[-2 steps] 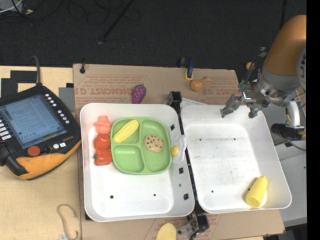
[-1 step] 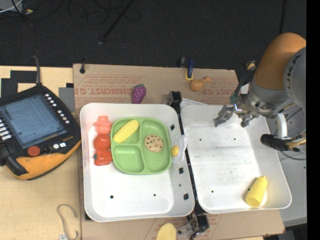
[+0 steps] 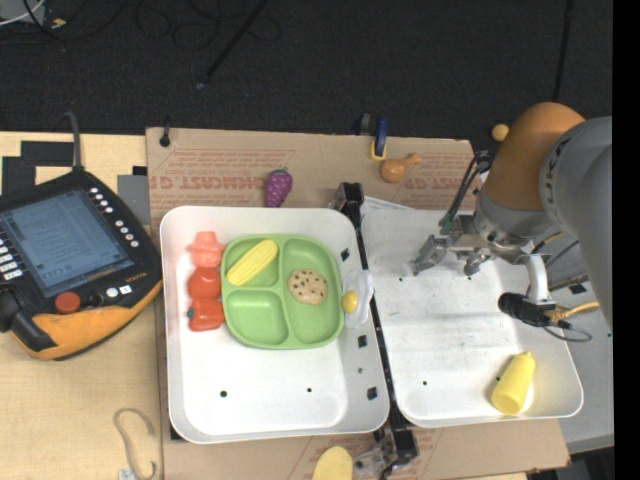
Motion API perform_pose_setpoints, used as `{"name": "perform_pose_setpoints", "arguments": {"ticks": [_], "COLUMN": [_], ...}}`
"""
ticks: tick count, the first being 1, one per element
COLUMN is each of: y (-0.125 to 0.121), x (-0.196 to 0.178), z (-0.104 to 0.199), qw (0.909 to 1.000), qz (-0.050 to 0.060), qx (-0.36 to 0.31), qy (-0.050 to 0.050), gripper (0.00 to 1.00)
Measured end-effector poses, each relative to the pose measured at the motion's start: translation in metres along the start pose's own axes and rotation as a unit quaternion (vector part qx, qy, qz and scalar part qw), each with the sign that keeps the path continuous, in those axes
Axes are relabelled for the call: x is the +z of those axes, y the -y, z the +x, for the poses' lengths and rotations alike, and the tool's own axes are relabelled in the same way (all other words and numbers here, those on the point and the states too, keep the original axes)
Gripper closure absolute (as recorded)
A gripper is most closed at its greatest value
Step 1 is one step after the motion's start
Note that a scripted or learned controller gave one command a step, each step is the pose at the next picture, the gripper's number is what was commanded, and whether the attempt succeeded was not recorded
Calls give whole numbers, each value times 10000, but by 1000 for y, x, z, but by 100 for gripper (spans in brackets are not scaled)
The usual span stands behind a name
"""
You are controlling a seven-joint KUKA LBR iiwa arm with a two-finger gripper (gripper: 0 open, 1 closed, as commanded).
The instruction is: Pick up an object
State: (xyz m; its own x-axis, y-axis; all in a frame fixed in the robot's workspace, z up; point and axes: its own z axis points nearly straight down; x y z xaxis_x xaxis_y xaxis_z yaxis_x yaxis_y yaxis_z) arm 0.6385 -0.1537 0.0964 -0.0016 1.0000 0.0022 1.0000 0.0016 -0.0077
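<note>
**Yellow toy lies well clear of the jaws**

In the right bin [image 3: 470,388], the yellow toy [image 3: 513,382] lies on its side near the front right corner. It looks like light, hollow plastic: stiff, smooth, likely to slip, so a grasp across its narrower middle seems safest. The jaws [image 3: 452,252] hang over the back of that bin, holding nothing; how wide they stand I cannot tell. The toy sits well apart from them, toward the bin's front.
</note>
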Motion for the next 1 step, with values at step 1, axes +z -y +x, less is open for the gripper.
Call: {"name": "perform_pose_setpoints", "arguments": {"ticks": [1], "y": [0], "x": [9], "z": [1], "qw": [10000], "qz": [-25], "qx": [5], "qy": [5], "gripper": [0]}}
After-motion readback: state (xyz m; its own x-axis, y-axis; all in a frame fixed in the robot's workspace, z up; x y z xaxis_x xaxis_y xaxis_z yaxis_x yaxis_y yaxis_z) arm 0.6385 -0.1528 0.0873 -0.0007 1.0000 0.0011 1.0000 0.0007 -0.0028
